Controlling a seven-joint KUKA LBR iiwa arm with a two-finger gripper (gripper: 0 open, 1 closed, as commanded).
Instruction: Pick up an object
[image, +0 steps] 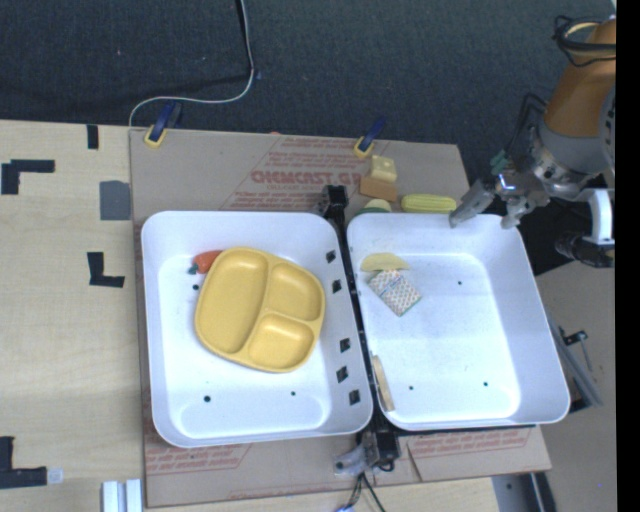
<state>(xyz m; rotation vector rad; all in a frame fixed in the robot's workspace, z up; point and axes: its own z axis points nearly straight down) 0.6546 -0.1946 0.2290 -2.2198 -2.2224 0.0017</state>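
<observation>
Nothing picked yet. Left bin (160, 330): yellow divided plate (260, 310) lying over an orange item (205, 261). Right bin (520, 330): patterned packet (396, 292) beside a yellow wedge (383, 263). End effector (487, 208) open, empty, above the bin's far right rim; grasp remains.

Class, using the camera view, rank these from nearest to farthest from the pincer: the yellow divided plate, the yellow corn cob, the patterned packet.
1. Yellow corn cob, on the cardboard just left of the pincer.
2. Patterned packet, in the right bin's upper left.
3. Yellow divided plate, in the left bin.
</observation>
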